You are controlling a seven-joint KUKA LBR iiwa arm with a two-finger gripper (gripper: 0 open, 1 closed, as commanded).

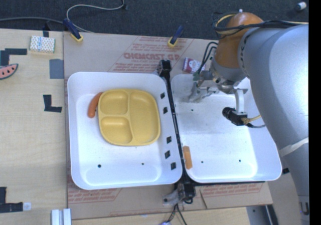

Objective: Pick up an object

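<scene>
Over the upper-left part of the right-hand shallow white plastic bin (pixel 261 169) hangs the grey two-finger gripper (pixel 196 93), its tips close to the bin floor near the wall shared with the neighbouring bin. Whether it is released or clenched cannot be told from this slanted view — nothing shows in its grasp.

Outward from it, at about six o'clock and well apart, a small orange carrot-like piece (pixel 187 157) lies against the shared wall of the same bin. At about nine o'clock, across the wall, the left-hand shallow white plastic bin (pixel 80 169) holds a yellow plastic divided plate (pixel 129 117), and just beside the plate's left rim lies an orange sausage-shaped toy (pixel 93 105).

Judged from here, the likeliest failure is closing on bare bin floor, since no object sits under the tool. The carrot-like piece hugs the wall, so one side of the tool could strike the wall and the grasp slip off. The plate is wide and flat — probably too broad to pinch except at its rim.
</scene>
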